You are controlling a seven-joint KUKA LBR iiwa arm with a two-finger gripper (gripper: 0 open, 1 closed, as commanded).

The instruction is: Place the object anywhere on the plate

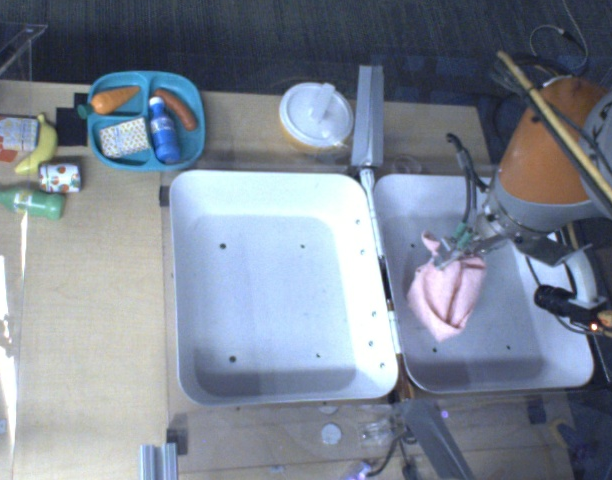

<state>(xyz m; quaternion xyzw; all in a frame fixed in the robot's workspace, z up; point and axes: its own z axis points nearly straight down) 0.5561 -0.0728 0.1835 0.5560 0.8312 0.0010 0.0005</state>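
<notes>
Wooden bench (pixel 86 318), dark carpet (pixel 236 18)

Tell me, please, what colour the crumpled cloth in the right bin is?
Pale pink cloth, seen best in the camera view.

Far left on your bench sits a blue divided tray (pixel 191 118) holding a carrot (pixel 116 99), a sausage (pixel 178 110), a small blue bottle (pixel 164 133) and a patterned packet (pixel 122 138). Left of it you have a banana (pixel 41 146), a small can (pixel 60 177) and a green bottle (pixel 26 202). A white lidded cup (pixel 317 115) stands beyond the bins.
</notes>
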